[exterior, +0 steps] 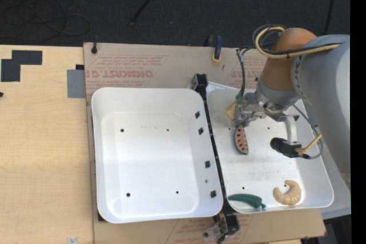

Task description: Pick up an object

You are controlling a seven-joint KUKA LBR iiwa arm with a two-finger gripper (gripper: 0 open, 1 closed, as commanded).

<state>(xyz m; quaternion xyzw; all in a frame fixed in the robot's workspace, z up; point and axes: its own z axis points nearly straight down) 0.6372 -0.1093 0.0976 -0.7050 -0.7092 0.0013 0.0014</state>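
Pincer [246, 116] hangs low in the upper part of the right bin [264, 172], just above a red slice [241, 140], probably lined up to take it; whether it is apart or together cannot be told. A tan curl [287, 192] and a green tool [246, 200] lie near the bin's lower edge. The left bin [148, 157] is bare.

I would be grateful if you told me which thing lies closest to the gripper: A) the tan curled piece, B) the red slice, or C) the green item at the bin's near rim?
B: the red slice lies right beside the gripper in the right bin, while the tan curled piece and the green item sit farther off, toward the near rim.
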